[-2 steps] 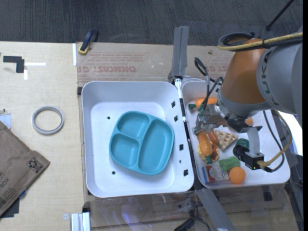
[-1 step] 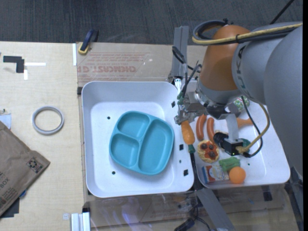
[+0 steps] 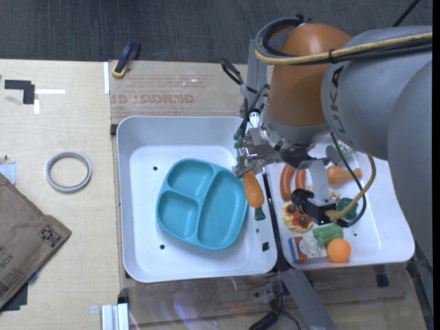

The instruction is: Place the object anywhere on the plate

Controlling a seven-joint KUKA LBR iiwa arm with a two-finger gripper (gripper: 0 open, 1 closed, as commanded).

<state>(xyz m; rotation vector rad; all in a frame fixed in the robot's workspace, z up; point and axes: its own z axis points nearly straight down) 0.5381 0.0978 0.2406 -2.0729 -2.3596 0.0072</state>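
A blue plate (image 3: 203,203) with three compartments lies in the left white bin (image 3: 137,184). My gripper (image 3: 245,168) hangs by the plate's right rim, near the wall between the two bins. An orange toy carrot (image 3: 253,190) with a green tip hangs straight down from the fingers, and its upper end sits between them. The carrot is beside the plate's right edge, over the strip of bin floor next to the divider. The grey arm and its orange band cover much of the right bin.
The right bin (image 3: 385,246) holds toy food: sausages (image 3: 289,177), a pizza slice (image 3: 297,218), an orange ball (image 3: 338,251), a green piece (image 3: 326,232). On the bench to the left lie a tape ring (image 3: 69,171) and a brown box (image 3: 20,246). Cardboard (image 3: 179,91) sits behind the left bin.
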